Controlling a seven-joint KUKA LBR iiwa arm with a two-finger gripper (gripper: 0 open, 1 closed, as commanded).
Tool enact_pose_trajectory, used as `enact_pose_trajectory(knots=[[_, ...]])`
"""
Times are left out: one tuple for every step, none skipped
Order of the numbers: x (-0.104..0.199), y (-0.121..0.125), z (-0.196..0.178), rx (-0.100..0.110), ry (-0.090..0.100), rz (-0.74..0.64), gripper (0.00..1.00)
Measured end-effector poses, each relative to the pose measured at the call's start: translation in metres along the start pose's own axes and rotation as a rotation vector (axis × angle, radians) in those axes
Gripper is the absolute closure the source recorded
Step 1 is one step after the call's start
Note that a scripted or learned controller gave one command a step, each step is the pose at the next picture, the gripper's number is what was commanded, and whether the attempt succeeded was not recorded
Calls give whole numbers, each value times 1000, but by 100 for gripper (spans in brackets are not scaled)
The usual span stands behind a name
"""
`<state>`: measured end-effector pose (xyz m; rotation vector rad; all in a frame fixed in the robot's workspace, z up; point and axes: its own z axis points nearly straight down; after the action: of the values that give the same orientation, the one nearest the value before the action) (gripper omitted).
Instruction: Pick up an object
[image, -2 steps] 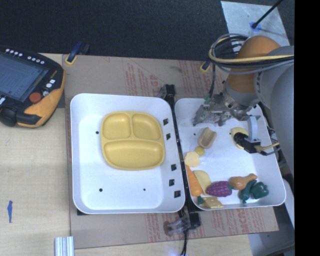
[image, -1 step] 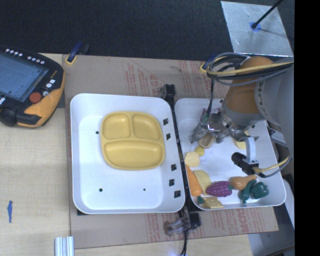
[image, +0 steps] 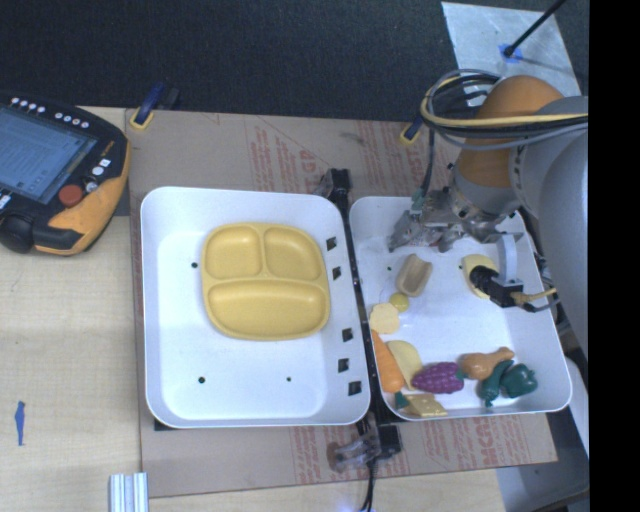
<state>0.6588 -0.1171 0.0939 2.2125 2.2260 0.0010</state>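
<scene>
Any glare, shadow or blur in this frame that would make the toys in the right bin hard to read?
Camera view: lighting is even and soft; the left bin glares mildly around the yellow divided plate. The arm shades the right bin at its far end, so the hand reads as murky. The purple grapes and carrot are slightly soft but identifiable.

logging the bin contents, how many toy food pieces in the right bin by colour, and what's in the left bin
Right bin:
yellow or tan pieces: 6
orange pieces: 2
purple grapes: 1
green piece: 1
Left bin:
yellow divided plate: 1
Total: 11
</scene>
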Motion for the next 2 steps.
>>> enact_pose_trajectory(knots=[[23,-41,2,11,2,2,0],[9,-1,1,1,0,0,0]])
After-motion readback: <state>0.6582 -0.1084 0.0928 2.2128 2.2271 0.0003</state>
